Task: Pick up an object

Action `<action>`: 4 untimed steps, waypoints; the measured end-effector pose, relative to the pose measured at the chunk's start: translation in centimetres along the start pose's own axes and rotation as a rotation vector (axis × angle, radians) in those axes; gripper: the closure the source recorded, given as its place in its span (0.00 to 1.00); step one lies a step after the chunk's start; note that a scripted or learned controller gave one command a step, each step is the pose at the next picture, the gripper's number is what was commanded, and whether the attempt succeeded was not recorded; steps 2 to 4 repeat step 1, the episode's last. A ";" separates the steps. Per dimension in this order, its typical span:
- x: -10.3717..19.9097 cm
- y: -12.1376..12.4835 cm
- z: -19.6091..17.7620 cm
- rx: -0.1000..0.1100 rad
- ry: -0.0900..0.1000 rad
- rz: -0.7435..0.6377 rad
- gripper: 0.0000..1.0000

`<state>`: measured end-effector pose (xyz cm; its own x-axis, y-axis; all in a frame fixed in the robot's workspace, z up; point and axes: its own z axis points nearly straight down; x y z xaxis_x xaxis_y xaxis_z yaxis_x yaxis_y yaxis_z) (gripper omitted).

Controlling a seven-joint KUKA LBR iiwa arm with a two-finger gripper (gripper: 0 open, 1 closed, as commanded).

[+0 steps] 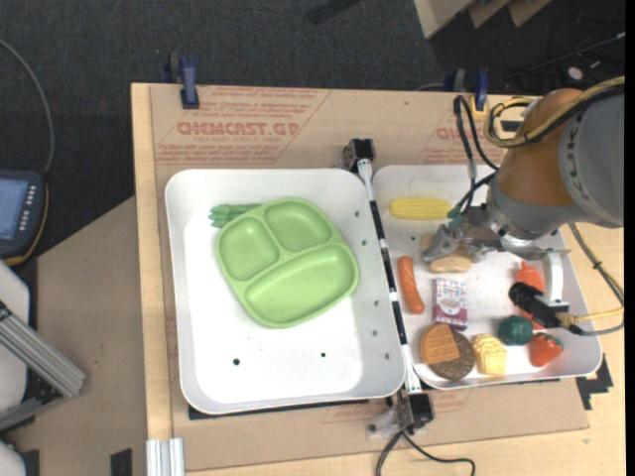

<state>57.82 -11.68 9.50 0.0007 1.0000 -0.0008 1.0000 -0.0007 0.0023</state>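
End effector [451, 246] low in right bin [580, 365], at tan piece [451, 263], corn [420, 207] at 11 o'clock. Open or closed: cannot tell. Nothing lifted; pick pending.

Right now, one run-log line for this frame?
phase: reaching | end effector: low in right bin, over tan food piece | grasp: unconfirmed | left bin: green divided plate

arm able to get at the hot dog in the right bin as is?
Probably yes. The hot dog lies bare by the bin's left wall, nothing on top; the gripper is close by, above a tan piece.
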 end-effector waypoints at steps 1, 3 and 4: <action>9.4 3.4 -9.6 -0.009 0.002 -0.010 1.00; 9.4 3.4 -9.6 -0.009 0.002 -0.010 1.00; 9.4 3.4 -9.6 -0.009 0.002 -0.010 1.00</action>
